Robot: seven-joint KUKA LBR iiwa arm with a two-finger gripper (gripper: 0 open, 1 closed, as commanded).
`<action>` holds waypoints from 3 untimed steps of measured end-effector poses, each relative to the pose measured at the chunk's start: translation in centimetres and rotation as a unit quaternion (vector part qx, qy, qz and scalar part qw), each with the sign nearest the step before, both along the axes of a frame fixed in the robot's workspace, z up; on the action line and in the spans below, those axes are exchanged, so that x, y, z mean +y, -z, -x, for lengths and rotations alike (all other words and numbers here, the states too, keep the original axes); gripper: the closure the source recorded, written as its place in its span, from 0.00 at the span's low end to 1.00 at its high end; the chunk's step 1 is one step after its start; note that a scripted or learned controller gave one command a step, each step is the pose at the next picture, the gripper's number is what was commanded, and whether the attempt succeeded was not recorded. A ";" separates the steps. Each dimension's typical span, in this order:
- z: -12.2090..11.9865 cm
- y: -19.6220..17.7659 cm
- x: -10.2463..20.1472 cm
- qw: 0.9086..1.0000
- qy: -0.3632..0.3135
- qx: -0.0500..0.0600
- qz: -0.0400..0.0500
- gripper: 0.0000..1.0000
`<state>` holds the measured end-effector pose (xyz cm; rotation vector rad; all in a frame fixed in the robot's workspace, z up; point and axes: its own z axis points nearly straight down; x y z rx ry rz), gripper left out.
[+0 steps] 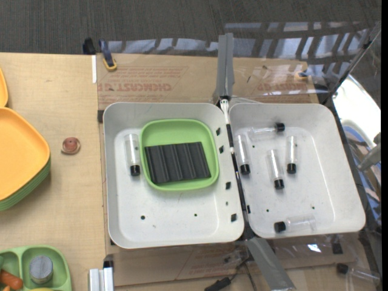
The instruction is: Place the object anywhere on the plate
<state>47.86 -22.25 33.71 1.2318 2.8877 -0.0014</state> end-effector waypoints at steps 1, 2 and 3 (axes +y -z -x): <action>-0.8 -0.5 0.0 0.999 0.033 -0.001 0.000 0.00; -3.5 -2.1 0.0 0.998 0.063 -0.001 0.000 0.00; -3.6 -2.9 0.0 0.998 0.061 -0.002 0.001 1.00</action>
